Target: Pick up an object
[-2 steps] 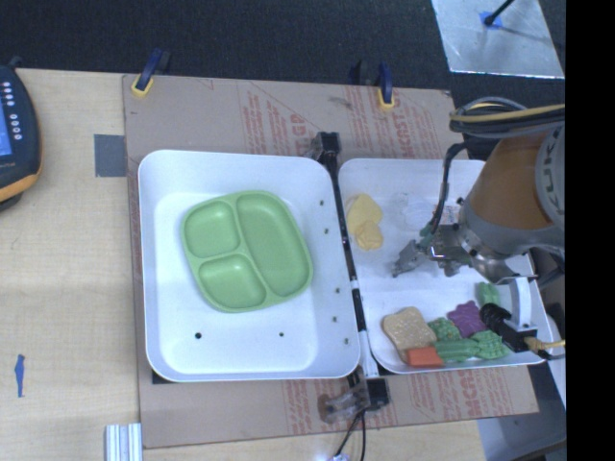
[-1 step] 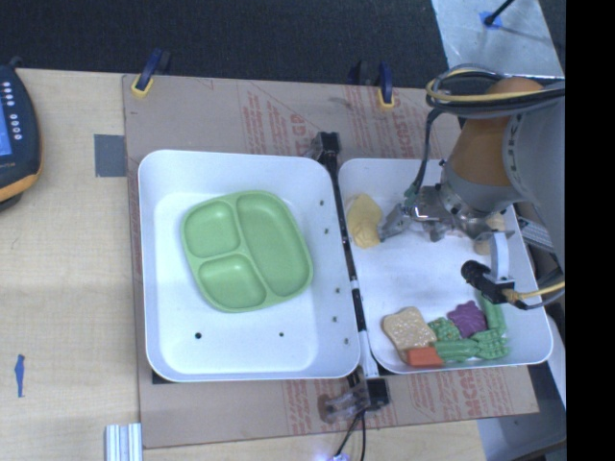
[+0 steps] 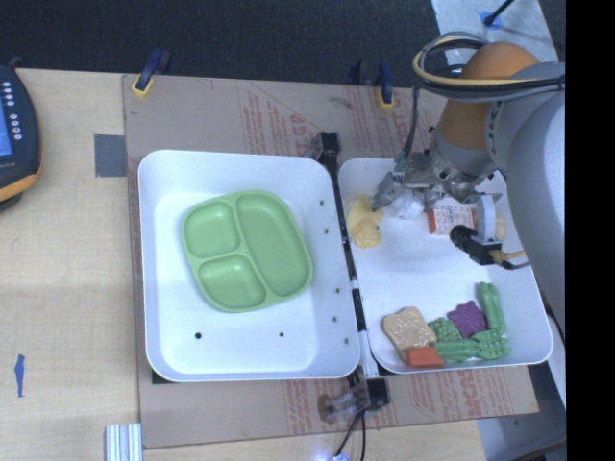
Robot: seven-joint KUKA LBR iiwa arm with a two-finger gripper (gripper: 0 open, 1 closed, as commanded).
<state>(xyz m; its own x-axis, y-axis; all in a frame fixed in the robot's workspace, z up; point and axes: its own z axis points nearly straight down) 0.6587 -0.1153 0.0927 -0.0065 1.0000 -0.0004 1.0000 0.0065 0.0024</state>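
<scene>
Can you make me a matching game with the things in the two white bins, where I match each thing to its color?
Things:
1. divided plate
2. grapes
3. lumpy toy beside the bin wall
4. bread slice

Colors:
A. purple
B. tan
C. light green
D. pale yellow

Pairs: 1-C, 2-A, 3-D, 4-B

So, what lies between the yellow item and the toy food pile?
In the camera view, bare white bin floor separates the yellow item from the toy food pile.
</scene>
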